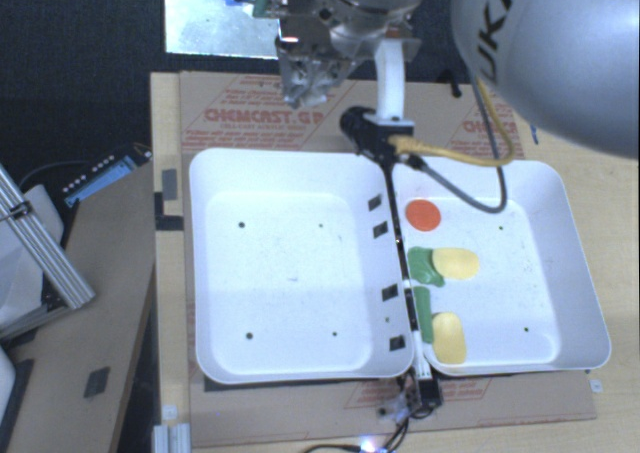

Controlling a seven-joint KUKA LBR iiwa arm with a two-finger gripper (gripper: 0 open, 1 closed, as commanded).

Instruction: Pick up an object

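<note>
Up at the top of the view, the gripper hangs over the brown board behind the left bin. It is a blurred metal mass, and whether it is open or closed cannot be told; nothing can be seen in its hold. Above it is the grey arm, round and smooth, with a yellow cable going down from it.

The objects lie well apart from the gripper, in the right bin, all close to its left wall. An orange disc lies flat, nearest to the back. Below it is a pale yellow oval piece, touching a green piece on its left. Nearer to the front lies a second yellow piece, longer in shape, beside a narrow green strip. All of them look smooth and matte.

Both bins are shallow, of white plastic with rounded corners, and stand side by side on the board on the desk.
</note>
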